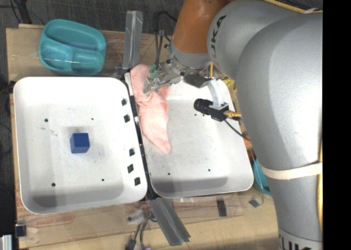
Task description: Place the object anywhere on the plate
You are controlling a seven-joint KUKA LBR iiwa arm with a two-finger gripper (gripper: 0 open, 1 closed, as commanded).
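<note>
Camera view | gripper [156,80] over right bin [203,180] back-left corner, pinching top of pink cloth [154,116] | cloth draped along divider | blue cube [80,142] in left bin [33,188] | teal plate [72,46] behind left bin

The left bin [33,134] is mostly open floor; a small blue cube [80,142] sits alone left of its middle, well apart from every wall. The ridge [134,134] where the bins meet, studded with dark clips, bars a low pass between them. In the right bin [208,172] a pink cloth [154,117] lies along the left wall from the far corner to mid-floor, and the arm [274,79] covers the far and right parts. The near floor there is open. A teal plate [72,46] rests on the tabletop [115,43] beyond the left bin, with open room above it.
</note>
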